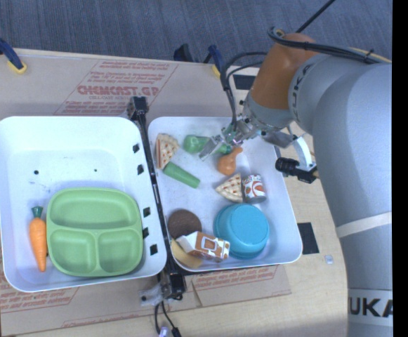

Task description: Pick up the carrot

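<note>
Nearest the camera, along the front of the right bin (292, 223), sit a brown round cookie-like piece (183, 222), a small printed carton (211, 246) lying over a tan slice, and a blue bowl (242, 229) turned rim-down or upright, which I cannot tell. At the same depth in the left bin (7, 188), the carrot (38, 240) lies along the left wall, green top pointing away from the camera, just beside the left edge of a green divided plate (95, 232) that fills the front half of that bin. It is well apart from the arm.

Farther back in the right bin come a sandwich wedge (229, 187) touching a small can-like item (253, 187), then a green cylinder (181, 175) lying at a slant, and another wedge slice (166, 149) near the divider.

Farther still, the gripper (219, 144) hangs low over the back of the right bin, between a green lumpy piece (194, 143) and an orange rounded item (226, 163). Whether its metal tips are apart or closed is not clear from this angle, and nothing can be seen held between them. Behind it, the orange band (277, 72) and grey arm run off to the right.
</note>
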### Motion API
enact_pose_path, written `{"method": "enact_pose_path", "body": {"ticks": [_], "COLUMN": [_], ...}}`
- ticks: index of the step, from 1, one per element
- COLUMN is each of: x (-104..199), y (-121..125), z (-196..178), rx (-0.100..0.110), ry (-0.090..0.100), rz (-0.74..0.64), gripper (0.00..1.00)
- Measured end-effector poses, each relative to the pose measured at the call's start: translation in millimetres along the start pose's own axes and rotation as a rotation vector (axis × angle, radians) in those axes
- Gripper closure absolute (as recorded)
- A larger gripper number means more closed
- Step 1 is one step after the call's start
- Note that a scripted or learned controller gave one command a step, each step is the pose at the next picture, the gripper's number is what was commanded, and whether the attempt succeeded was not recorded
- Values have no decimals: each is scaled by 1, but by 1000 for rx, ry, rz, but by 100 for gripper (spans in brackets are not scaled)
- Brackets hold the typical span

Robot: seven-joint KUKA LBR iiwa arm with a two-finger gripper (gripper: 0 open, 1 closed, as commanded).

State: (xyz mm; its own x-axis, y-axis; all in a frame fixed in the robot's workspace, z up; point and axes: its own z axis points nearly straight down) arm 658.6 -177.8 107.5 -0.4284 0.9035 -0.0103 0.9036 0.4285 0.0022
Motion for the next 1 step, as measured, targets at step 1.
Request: {"method": "enact_pose_path", "body": {"ticks": [1], "x": [1], "y": [-18], "z": [14], "rx": [8], "ry": [7], "rz": [308], "gripper": [0]}}
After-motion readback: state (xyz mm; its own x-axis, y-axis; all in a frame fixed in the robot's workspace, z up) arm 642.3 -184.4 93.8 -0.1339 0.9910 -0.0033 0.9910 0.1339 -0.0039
